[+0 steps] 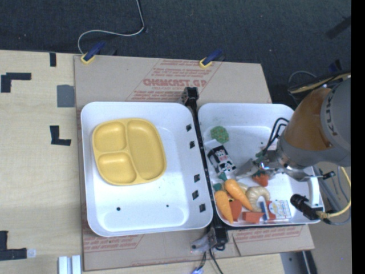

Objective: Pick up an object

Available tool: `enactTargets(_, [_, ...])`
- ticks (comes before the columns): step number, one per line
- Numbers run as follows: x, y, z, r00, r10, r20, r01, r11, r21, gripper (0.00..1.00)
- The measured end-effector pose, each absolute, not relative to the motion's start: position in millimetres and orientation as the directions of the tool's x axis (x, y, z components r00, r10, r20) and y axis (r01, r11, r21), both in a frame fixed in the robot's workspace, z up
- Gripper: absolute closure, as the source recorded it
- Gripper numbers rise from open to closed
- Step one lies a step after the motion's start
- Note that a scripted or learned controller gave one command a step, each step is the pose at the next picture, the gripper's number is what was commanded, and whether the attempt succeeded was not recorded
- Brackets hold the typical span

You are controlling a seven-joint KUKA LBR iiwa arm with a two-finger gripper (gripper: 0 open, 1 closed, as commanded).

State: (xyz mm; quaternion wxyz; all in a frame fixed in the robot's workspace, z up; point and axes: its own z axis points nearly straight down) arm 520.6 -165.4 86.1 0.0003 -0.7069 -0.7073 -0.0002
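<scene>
Lying just beside the fingers (258,167): a small red object (262,180).

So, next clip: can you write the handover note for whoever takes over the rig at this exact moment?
Gripper: low inside the right bin, above a small red piece; no object seen between its fingers.
Things: the right bin holds a green piece, a black and white item, carrots and a flat packet. The left bin holds a yellow divided plate.
Done: the arm has reached the pile.
Left: grasp one object and lift it.
</scene>
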Motion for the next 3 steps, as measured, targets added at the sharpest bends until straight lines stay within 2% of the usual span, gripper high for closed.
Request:
enactTargets(1, [516.6, -166.8, 86.8, -0.003, 1.000, -0.001, 1.000, 0.003, 0.007, 0.00])
enactTargets(2, [516.6, -168.9, 96.7, 0.000, 1.000, -0.005, 1.000, 0.000, 0.009, 1.00])
enactTargets(3, [572.3, -58.0, 184.5, -0.003, 1.000, 0.001, 1.000, 0.003, 0.000, 1.00])
